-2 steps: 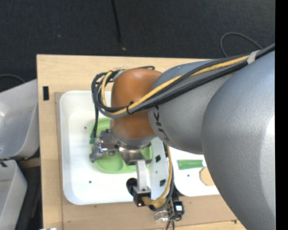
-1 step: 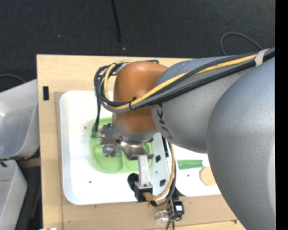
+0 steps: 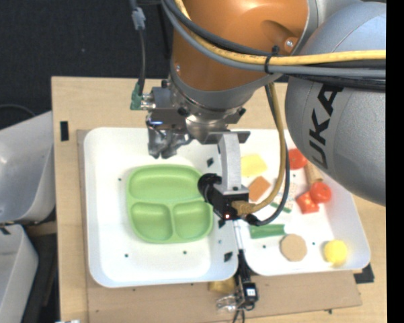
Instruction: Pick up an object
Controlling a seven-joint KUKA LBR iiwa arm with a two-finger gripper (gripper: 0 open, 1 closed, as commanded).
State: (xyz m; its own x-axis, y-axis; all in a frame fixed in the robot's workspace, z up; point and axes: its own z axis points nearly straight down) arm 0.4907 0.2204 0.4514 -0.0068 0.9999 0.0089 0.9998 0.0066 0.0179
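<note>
My gripper (image 3: pixel 164 144) hangs over the far part of the left bin (image 3: pixel 107 247), just beyond the far rim of a green divided plate (image 3: pixel 168 204) that lies flat in that bin. The arm's big orange and grey body hides the far part of both bins. In the right bin (image 3: pixel 353 237) lie a yellow block (image 3: pixel 253 163), an orange wedge (image 3: pixel 259 188), a red piece (image 3: pixel 296 159), a red pepper-like piece (image 3: pixel 314 198), a green stick (image 3: pixel 267 231), a tan disc (image 3: pixel 294 247) and a yellow ball (image 3: pixel 335 251). Nothing shows in the gripper.
A black cable with a small fitting (image 3: pixel 218 197) dangles over the wall between the two bins. The wooden bench (image 3: pixel 67 180) runs around the bins. A white object (image 3: pixel 17 173) sits off the bench at the left.
</note>
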